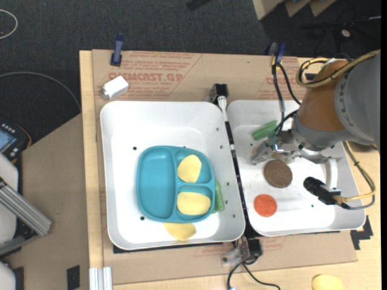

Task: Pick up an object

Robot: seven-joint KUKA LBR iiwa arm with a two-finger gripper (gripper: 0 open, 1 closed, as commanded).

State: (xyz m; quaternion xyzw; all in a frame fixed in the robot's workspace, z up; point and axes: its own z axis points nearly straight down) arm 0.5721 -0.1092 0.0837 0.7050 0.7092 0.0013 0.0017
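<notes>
The arm reaches in from three o'clock and hangs low over the right bin (347, 219), its gripper (271, 151) down at the bin's upper middle. Whether the fingers are spread or pressed together cannot be told, since the wrist hides them. A green object (263, 130) lies just beside the gripper at eleven o'clock, a brown disc (278, 173) just beside it at five o'clock, and an orange-red ball (265, 205) further off at six. The low pose suggests a grasp attempt among these. In the left bin (121, 180), a blue divided tray (154, 183) holds yellow pieces (189, 168), well apart from the gripper.
</notes>
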